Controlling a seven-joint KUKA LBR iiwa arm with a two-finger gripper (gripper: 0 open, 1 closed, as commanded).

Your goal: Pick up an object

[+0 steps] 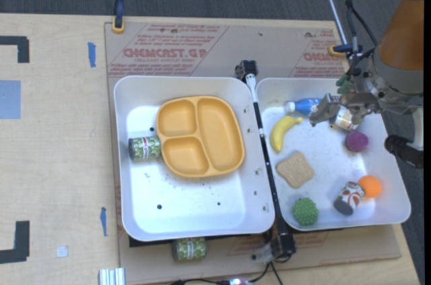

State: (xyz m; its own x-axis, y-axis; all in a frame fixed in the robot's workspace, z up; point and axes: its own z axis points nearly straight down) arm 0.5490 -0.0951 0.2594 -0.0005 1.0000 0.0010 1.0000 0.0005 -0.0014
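My gripper (pixel 335 114) hangs over the far part of the right bin (pixel 397 209), reaching in from the right. Just to its left lies a blue bottle (pixel 304 106), with a yellow banana (pixel 283 131) below that. A purple plum-like piece (pixel 357 141) sits just below the gripper. Nearer the front are a slice of toast (pixel 295 169), a green bumpy ball (pixel 305 211), an orange ball (pixel 370 186) and a small red, white and grey object (pixel 347 199). I see nothing clearly held.
The left bin (pixel 195 209) holds a yellow divided plate (pixel 200 135) and a green can (pixel 144 148) lying at the plate's left. Another green can (pixel 190 248) lies outside, in front of the left bin. A black divider clamp (pixel 248 69) stands between the bins.
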